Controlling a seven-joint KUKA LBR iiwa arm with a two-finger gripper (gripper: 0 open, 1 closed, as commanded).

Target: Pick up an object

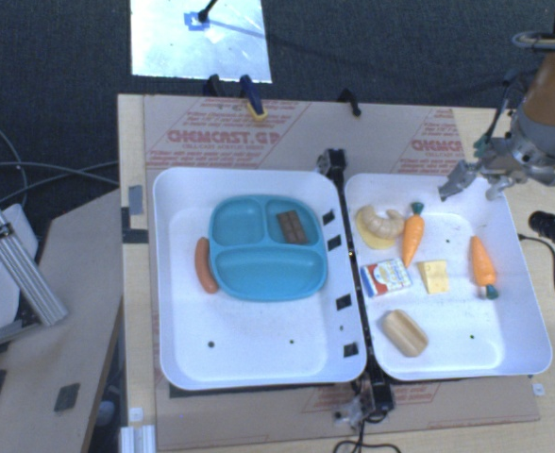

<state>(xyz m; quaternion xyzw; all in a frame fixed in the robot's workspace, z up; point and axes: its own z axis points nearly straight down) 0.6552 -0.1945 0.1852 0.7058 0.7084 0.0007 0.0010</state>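
My gripper (472, 185) hangs over the far right corner of the right bin (523, 347), its two fingers spread open with nothing between them. Below it in that bin lie a carrot (412, 235), a second carrot (483, 262), a pale croissant (379, 225), a cheese wedge (434, 276), a small red and white carton (386, 277) and a bread roll (405, 333). The nearest items to the gripper are the two carrots, both apart from it.
The left bin (249, 357) holds a blue divided plate (259, 272) with a brown chocolate bar (292, 226) in one compartment, and a sausage (204, 264) beside the plate. A black divider (351, 272) joins the bins. A metal frame (13, 262) stands at the left.
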